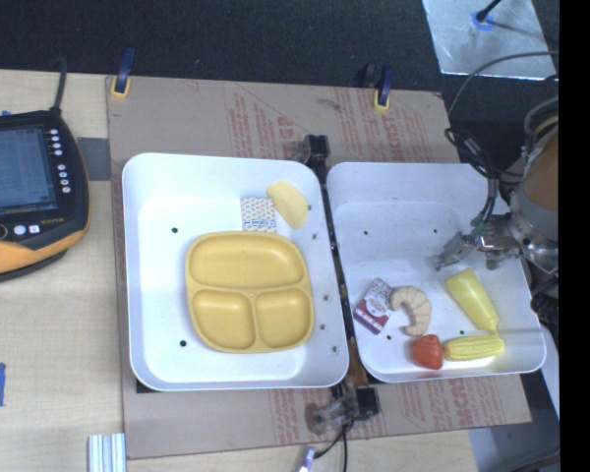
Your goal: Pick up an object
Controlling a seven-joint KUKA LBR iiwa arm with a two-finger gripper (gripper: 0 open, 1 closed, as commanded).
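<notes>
My gripper point(454, 253) hangs low over the right bin point(393, 190), near its right side, reaching in from the arm at the right edge. Nothing shows in its grip. Just below and right of it lies a yellow oblong toy point(471, 299). Along the bin's front are a corn cob point(474, 347), a red fruit point(426, 352), a curled shrimp point(411, 308) and a red-and-white packet point(376, 306).
The left bin point(147, 264) holds a yellow divided plate point(249, 291), a pale yellow piece point(288, 205) and a small patterned packet point(259, 214). A tablet point(20, 180) with an orange case lies on the bench at far left. Cables run by the arm at right.
</notes>
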